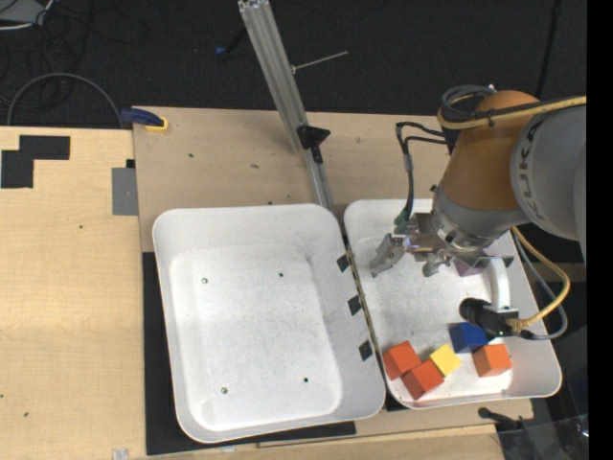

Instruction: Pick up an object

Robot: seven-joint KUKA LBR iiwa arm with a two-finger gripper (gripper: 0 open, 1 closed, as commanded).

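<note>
Claw (410, 255) hangs over the right bin (383, 220), fingers spread, nothing in them. 5 blocks (446, 359) sit clustered near the bin's front edge

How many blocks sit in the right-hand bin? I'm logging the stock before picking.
5, clustered at its near end: two red-orange blocks, a yellow block, a blue block, an orange block. The arm may hide more.
</note>
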